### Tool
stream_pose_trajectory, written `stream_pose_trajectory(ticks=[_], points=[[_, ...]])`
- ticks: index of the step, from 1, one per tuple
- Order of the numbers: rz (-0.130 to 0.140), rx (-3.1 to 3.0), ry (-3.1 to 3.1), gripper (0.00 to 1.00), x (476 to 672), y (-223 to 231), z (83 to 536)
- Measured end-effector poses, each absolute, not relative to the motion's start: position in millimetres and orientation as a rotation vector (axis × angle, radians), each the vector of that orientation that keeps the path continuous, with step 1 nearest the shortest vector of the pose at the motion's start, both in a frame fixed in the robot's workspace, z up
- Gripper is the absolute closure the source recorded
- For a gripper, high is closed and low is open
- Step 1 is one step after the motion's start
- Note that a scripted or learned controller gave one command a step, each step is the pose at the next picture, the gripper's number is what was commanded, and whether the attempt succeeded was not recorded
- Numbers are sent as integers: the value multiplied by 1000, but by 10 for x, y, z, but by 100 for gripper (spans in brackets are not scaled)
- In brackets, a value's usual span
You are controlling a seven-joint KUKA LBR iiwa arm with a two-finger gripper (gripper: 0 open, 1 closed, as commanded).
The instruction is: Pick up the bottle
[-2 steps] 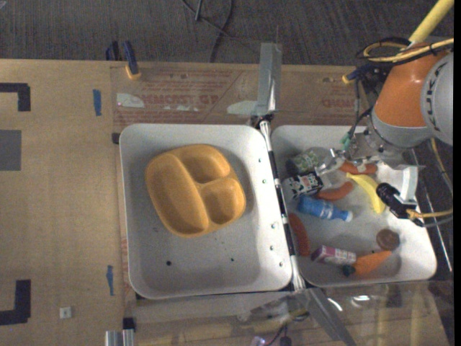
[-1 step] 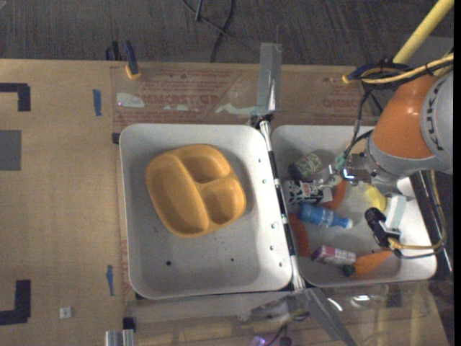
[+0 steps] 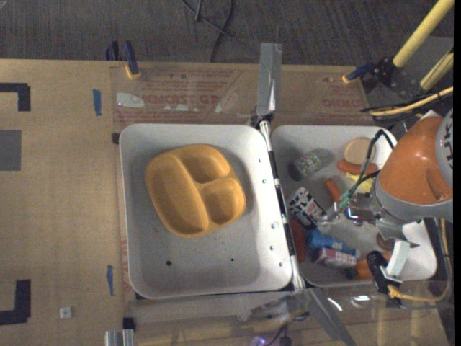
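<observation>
The bottle is small and greenish with a dark cap. It lies on its side in the far left part of the right bin. My gripper hangs over the middle of that bin, below the arm's orange band. It is nearer the camera than the bottle, a little to its right, and apart from it. The gripper sits just above a blue and red carton and beside a black-and-white patterned pack.
A yellow divided plate lies in the left bin. The right bin also holds a bun, an orange carrot-like piece, a red item and an orange item. A metal divider stands behind the bins.
</observation>
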State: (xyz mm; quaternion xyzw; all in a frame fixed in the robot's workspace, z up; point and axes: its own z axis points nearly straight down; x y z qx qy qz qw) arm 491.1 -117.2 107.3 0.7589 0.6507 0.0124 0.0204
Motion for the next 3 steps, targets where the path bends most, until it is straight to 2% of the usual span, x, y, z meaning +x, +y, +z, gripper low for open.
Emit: stream_pose_trajectory(ticks=[1, 2, 3], points=[[56, 2649, 1641, 0, 4921, -978, 1048], [72, 2650, 1654, 100, 4952, -918, 1173], [8, 2717, 1572, 100, 5609, -954, 886]])
